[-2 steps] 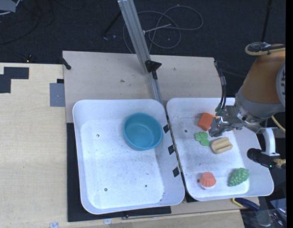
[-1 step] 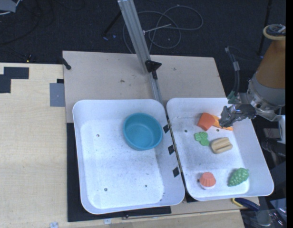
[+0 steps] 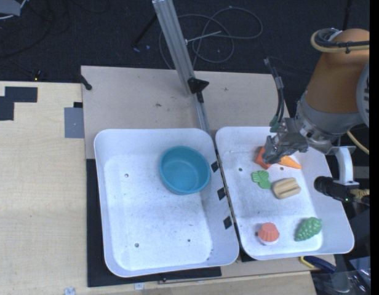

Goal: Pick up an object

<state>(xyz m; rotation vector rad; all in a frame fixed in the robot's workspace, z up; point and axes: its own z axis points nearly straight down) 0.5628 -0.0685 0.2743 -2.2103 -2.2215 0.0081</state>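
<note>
While two shallow white bins sit side by side on the bench, the right bin (image 3: pixel 337 238) serves here as the landmark. To its left, touching edge to edge, lies the left bin (image 3: pixel 134 238), which holds a blue bowl (image 3: pixel 184 169) near its upper right corner. Reaching over the right bin's far end from the right is the grey and orange arm (image 3: pixel 334 91). Its gripper (image 3: pixel 275 154) hangs low over that bin's upper middle, directly above an orange carrot-like toy (image 3: pixel 290 162); whether its tips are spread or closed cannot be told, because the dark gripper body blurs into the toy. The toy's long axis seems to run across the bin, left to right, with its pointed end poking out on the gripper's right. Toward the bin's centre, just nearer the viewer, lie a small green piece (image 3: pixel 261 178) and a tan bread roll (image 3: pixel 286 187). At the near end rest a green grape bunch (image 3: pixel 307 228) and a red-orange round toy (image 3: pixel 269 232).
</note>
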